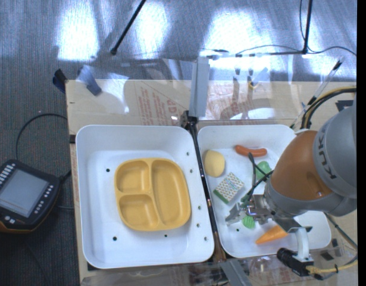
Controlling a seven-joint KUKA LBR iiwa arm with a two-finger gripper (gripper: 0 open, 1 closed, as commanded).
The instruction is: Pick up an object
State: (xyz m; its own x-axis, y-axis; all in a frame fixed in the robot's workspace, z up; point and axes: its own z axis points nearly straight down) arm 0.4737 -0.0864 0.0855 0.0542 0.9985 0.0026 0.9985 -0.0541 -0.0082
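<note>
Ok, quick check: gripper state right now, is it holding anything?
Gripper: low in the right bin, next to a small green object; whether it is open, closed or gripping cannot be told.

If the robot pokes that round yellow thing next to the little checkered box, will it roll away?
Probably a little. The yellow lemon looks rounded and egg-shaped, so a poke would likely make it wobble or roll, not slide. It lies near the left wall of the right bin, which should stop it that way. Its smooth-looking, curved skin might slip out of a pinch.
</note>
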